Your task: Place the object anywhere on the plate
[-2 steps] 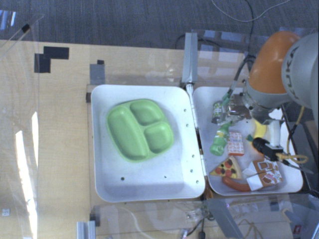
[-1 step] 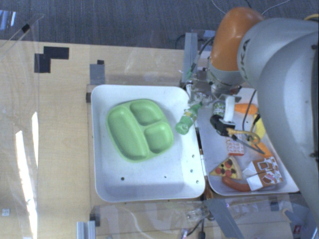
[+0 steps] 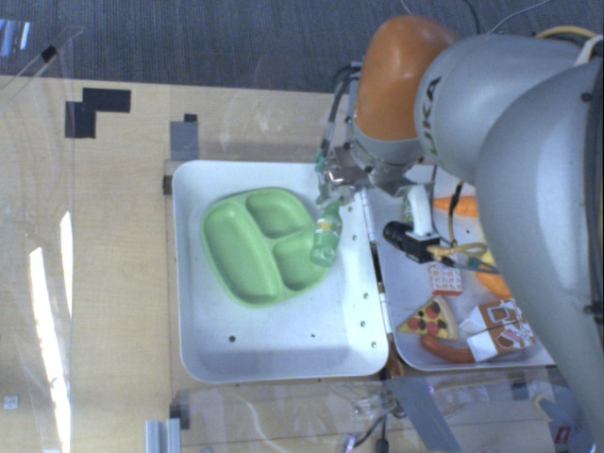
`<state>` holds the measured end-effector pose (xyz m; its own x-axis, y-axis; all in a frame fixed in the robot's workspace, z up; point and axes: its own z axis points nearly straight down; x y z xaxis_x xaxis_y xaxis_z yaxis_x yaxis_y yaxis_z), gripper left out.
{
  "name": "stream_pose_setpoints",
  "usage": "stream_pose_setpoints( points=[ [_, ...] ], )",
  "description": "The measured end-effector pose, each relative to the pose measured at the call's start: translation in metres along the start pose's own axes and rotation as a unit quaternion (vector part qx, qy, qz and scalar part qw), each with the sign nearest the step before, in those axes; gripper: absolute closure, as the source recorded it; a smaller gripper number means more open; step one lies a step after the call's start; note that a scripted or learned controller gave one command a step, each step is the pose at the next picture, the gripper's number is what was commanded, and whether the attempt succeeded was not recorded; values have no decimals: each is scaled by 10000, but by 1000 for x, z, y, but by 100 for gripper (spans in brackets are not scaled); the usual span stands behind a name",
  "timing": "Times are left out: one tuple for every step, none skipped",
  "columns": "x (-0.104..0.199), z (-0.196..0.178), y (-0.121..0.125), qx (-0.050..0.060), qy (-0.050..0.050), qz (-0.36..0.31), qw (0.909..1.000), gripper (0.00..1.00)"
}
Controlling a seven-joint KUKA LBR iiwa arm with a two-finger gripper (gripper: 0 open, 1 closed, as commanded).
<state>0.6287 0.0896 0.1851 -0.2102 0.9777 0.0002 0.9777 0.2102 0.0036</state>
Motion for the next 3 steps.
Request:
stream_pose_setpoints(
  points=[
    [15, -7, 20, -13, -2, -197, 9998, 100],
    [36, -9, 17, -12, 1, -1470, 9891, 100],
    [36, -9, 17, -13, 1, -1468, 9892, 0]
  ],
)
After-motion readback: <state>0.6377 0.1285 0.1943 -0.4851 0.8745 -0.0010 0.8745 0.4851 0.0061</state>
